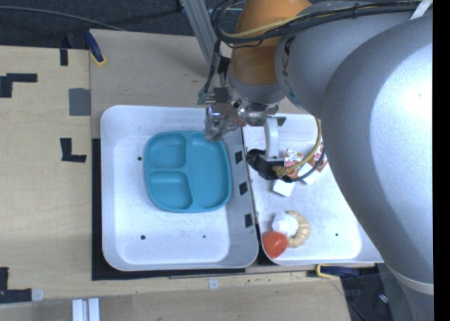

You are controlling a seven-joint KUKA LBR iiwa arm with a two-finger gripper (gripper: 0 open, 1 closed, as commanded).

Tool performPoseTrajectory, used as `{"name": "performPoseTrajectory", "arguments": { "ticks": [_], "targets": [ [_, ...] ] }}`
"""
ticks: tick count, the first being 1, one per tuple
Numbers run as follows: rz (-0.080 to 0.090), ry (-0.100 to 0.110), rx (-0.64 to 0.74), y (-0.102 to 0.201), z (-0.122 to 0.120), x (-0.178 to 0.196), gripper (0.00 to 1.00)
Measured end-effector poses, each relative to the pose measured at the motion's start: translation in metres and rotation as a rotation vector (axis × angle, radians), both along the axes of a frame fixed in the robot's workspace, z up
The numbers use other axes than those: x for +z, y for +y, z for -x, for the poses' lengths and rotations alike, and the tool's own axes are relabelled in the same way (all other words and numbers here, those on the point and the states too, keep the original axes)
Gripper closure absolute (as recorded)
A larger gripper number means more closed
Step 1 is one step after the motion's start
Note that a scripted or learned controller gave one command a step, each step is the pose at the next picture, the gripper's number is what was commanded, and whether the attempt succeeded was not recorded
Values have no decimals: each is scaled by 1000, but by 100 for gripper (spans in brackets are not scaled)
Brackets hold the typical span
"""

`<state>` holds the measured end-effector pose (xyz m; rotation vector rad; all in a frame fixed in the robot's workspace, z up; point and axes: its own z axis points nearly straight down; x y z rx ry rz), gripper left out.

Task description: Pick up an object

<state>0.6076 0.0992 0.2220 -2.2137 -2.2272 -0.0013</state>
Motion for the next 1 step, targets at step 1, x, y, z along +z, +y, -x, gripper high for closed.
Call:
{"name": "performPoseTrajectory", "arguments": {
  "ticks": [1],
  "targets": [
    [3, 1, -3, -3, 0, 0, 0]
  ]
}}
